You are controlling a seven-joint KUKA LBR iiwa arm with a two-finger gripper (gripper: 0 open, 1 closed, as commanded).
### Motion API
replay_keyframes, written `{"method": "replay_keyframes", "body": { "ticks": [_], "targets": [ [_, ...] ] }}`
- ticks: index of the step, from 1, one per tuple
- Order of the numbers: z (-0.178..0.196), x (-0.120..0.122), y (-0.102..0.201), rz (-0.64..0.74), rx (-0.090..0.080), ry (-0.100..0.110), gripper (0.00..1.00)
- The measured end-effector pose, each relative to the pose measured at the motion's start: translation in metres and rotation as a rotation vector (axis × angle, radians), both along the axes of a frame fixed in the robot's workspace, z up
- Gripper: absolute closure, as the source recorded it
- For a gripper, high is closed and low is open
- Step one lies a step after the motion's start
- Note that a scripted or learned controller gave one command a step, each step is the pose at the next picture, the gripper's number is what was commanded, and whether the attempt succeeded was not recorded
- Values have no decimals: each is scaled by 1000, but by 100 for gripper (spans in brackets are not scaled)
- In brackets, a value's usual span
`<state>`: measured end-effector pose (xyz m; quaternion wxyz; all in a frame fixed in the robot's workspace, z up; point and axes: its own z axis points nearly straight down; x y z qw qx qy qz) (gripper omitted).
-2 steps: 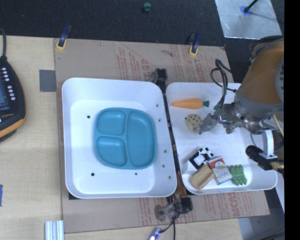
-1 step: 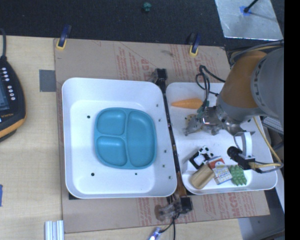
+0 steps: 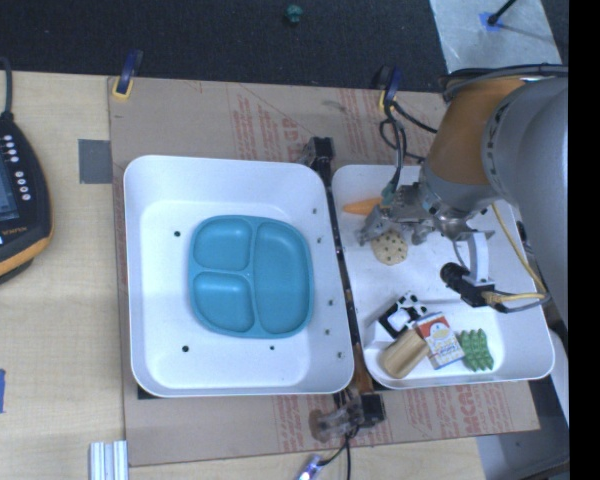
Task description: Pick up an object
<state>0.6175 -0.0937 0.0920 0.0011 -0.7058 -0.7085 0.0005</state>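
While the claw (image 3: 383, 225) hangs near the right bin's (image 3: 525, 368) far-left edge, bare floor lies alongside.

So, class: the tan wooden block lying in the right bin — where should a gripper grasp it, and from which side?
Probably across the tan wooden block's narrow width at mid-length, descending from above. It lies flat and diagonal, with the small red-and-white box close along one side.

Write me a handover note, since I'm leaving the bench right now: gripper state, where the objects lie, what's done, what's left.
Gripper: low in the right bin, over the round cookie; nothing visibly held.
Objects: orange carrot at the bin's upper left; wooden block, small red box and green piece along its near edge.
Left bin: blue divided plate.
Done: nothing lifted yet.
Left: grasp and raise one object.
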Motion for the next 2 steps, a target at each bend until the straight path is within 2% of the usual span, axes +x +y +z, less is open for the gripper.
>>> {"method": "replay_keyframes", "body": {
  "ticks": [1,2],
  "targets": [
    [0,33,-1,1,0,0,0],
    [0,39,-3,3,-1,-2,0]
  ]
}}
